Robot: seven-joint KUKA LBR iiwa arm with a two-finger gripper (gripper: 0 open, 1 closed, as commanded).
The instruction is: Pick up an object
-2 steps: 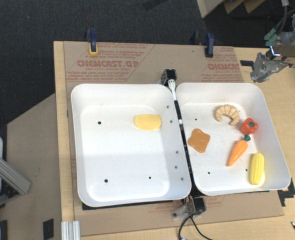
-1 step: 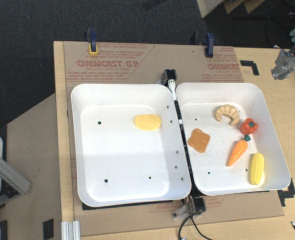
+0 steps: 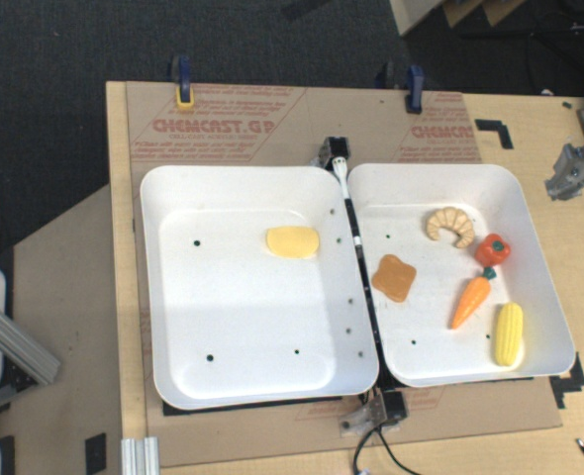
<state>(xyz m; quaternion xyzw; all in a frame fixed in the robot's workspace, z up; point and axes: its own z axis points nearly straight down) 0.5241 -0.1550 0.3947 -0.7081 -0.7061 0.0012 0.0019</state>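
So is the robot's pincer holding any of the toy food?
No, nothing is held. The pincer sits off at the right edge, outside the right bin, away from the food.

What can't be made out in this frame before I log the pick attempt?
- Gripper: cut off by the camera view's right edge; its state can't be read.
- Yellow item in the left bin: too small and featureless to identify.
- Brown piece in the right bin: too small to identify.
- Which object is targeted: nothing indicates it.

We see the brown bench (image 3: 302, 117); on it, left bin (image 3: 163, 295) at nine o'clock; right bin (image 3: 530, 236) at three, touching.
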